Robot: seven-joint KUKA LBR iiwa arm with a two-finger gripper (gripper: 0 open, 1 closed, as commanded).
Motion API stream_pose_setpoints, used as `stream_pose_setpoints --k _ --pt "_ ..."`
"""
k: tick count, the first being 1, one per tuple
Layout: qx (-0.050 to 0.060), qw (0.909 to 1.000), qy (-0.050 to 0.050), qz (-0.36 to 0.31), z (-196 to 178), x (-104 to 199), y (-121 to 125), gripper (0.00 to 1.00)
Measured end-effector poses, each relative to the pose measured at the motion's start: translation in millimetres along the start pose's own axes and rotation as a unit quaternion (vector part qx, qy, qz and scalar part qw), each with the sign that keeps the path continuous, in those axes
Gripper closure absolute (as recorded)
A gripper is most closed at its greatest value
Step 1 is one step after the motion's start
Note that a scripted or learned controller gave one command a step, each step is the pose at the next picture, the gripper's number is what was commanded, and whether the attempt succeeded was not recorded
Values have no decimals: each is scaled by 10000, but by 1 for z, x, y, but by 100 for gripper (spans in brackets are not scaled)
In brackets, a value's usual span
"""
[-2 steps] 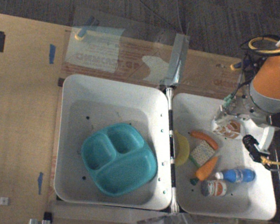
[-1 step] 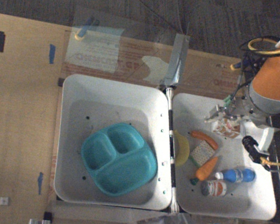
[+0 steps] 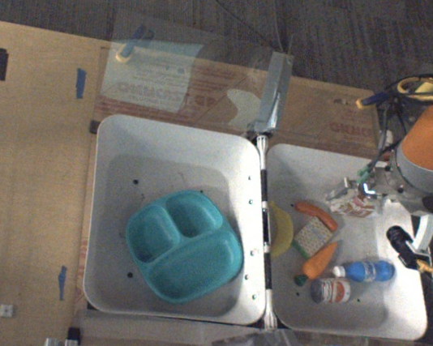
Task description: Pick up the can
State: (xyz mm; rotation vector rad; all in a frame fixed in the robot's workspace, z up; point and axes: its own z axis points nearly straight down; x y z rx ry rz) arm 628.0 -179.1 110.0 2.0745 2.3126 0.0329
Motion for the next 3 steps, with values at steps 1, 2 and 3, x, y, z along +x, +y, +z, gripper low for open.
stream_pose_setpoints --k 1,2,3 --pt "-5 10000 15 -29 -11 3 3 100" --pt "184 9981 44 580 -90 82 30 100" --pt "220 9890 34 1463 -75 98 -1 100"
